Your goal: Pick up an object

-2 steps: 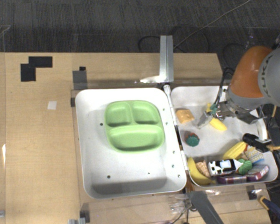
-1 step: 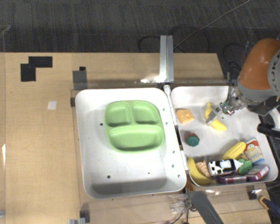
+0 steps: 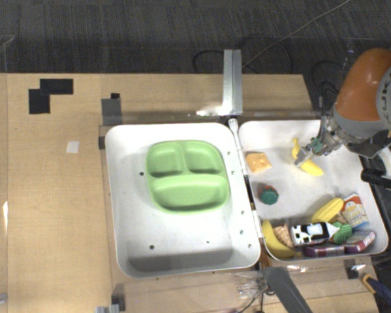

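Over the right bin [image 3: 374,195], the hand [image 3: 308,154] reaches low beside a yellow banana [image 3: 307,163]; its grip state is unclear.

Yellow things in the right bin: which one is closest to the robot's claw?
The small yellow piece at the bin's upper middle, right under the gripper. The other yellow things, a banana and a corn-like toy, lie along the bottom edge.

Matt pale wood-look bench [image 3: 54,212]; smooth white plastic-looking bins [image 3: 132,254]; green divided tray [image 3: 185,175] smooth, slight sheen; brushed metal post [image 3: 233,82]; dark ribbed carpet [image 3: 110,26] beyond.
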